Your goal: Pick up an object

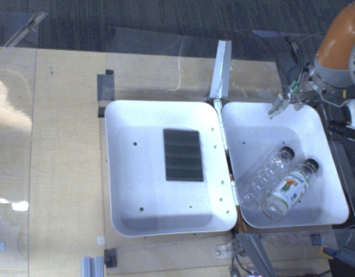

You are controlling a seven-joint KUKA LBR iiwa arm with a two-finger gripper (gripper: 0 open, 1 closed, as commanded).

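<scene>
Right bin (330,154) has two clear plastic bottles (278,186) lying pressed together near its front, so a grab could slip off the round sides or nudge both. The gripper (279,105) hangs at the bin's back rim with nothing in it; can't tell how open the fingers are.

Robot lab: bench (62,154), white bins (123,172)

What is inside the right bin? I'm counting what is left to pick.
Two plastic bottles lying side by side and touching: a clear one and a labelled one, both dark-capped. The bin floor beneath them is covered.
</scene>
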